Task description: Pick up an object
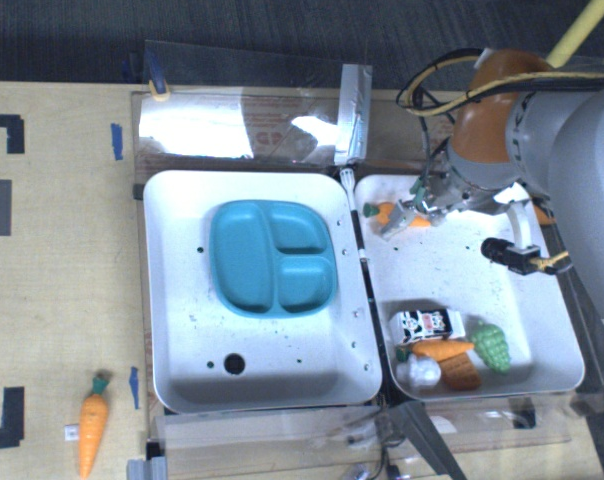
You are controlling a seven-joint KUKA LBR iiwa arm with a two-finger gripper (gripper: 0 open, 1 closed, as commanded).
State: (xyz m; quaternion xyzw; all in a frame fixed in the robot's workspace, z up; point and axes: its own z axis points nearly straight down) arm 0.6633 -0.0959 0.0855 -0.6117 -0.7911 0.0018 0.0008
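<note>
Orange showed right at the gripper (414,208), low in the far left corner of the right bin (542,368): a small orange piece (385,211) lay just beside the tips, with a second orange bit (419,222) under them. Whether the jaws were spread or closed could not be told, since the metal fingers blurred into the piece and the bin wall, and nothing could be seen held between them.

By my judgement the step in hand was the grasp itself. To do it well, the fingers needed to straddle the orange piece squarely before closing, with care for the bin wall so close on that side; a tip catching the rim would likely push the piece away. A straight lift afterward would show whether the grip took.

Farther out, a cluster sat near the bin's front left corner: a black-and-white carton (425,323), a carrot (441,349) touching it, and a green toy (492,347) just beside. The left bin (172,268) held a blue tray (274,256). A second carrot (92,424) lay on the bench, well apart.
</note>
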